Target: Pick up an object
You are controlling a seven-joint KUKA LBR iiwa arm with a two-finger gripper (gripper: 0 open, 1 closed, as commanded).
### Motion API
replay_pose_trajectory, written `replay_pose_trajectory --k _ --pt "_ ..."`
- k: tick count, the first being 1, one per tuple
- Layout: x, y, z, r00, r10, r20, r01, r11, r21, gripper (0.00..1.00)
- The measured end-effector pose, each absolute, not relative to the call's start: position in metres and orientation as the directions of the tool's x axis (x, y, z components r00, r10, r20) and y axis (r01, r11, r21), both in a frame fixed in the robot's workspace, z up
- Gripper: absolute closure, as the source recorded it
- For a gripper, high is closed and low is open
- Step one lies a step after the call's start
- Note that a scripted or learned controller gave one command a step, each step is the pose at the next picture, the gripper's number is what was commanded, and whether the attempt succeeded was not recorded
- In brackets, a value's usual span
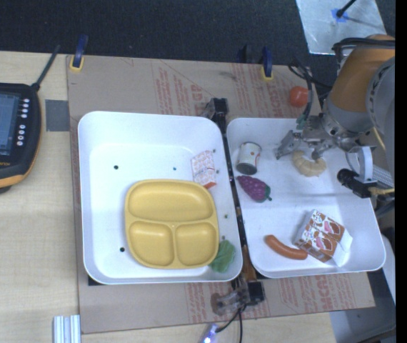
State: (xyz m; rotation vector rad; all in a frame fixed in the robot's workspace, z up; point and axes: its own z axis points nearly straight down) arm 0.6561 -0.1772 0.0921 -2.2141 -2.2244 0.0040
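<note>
A: Where's the tool [305, 143]?

B: I see it low in the right bin [375, 259], at the far side, right over a pale, lumpy object [310, 166]. I cannot tell its state.

A: What else is in that bin?

B: A small can [248, 157], purple grapes [254, 188], a sausage [285, 247] and a carton [322, 236]. The left bin [100, 191] carries a yellow divided tray [171, 222].

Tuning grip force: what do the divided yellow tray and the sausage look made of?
The yellow tray looks like moulded hard plastic: one even colour, rounded compartment edges, a dull sheen. The sausage looks like smooth toy plastic or rubber, uniformly orange-red with a slight gloss; which one can't be told.
</note>
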Motion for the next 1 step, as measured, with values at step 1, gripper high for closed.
replay_pose_trajectory --k 1 --pt "0.6566 -0.1840 0.0924 -0.004 1.000 -0.001 1.000 0.004 -0.002 0.00"
